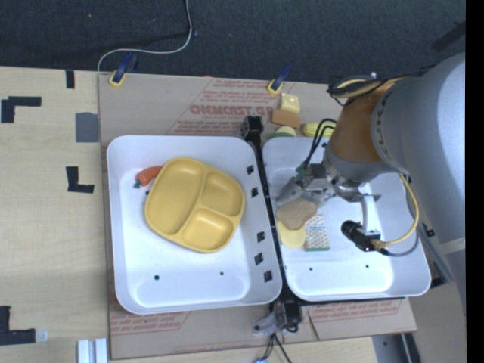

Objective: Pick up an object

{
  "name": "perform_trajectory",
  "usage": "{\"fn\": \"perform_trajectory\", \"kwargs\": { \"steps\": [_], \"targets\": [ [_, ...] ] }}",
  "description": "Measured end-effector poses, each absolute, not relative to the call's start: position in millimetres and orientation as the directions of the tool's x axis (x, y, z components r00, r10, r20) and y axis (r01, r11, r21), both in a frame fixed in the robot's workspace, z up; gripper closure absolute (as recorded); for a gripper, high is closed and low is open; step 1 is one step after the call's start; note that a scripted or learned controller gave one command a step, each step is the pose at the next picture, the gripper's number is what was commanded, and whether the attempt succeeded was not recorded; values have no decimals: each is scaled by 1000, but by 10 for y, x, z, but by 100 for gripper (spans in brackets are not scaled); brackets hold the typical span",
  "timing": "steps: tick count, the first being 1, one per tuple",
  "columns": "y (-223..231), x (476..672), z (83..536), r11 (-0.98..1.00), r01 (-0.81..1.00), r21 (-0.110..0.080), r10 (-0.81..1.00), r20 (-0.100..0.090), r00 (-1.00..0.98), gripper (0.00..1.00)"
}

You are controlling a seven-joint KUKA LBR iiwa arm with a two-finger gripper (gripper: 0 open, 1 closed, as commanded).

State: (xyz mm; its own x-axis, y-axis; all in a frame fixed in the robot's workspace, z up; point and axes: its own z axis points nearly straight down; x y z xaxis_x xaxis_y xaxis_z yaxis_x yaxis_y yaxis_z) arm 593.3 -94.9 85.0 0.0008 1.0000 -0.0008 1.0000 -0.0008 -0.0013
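The end effector (302, 190) hangs low in the right bin (393, 278), near its left wall; I cannot tell its state. Just below it lies a tan bread-like piece (296, 215), touching a yellow piece (292, 237) and a patterned packet (318, 235). The left bin (128, 278) carries a yellow divided plate (194, 204).

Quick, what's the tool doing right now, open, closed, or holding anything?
Tool: cannot be told; it sits low in the right bin, just over the tan piece.
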Motion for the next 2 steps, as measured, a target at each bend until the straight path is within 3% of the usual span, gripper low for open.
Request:
{"fn": "perform_trajectory", "kwargs": {
  "steps": [1, 2],
  "targets": [
    [-942, 5895, 854, 0, 1000, 3, 1000, -2, 0, 0],
    [-940, 5895, 951, 0, 1000, 2, 1000, -1, 0, 100]
  ]
}}
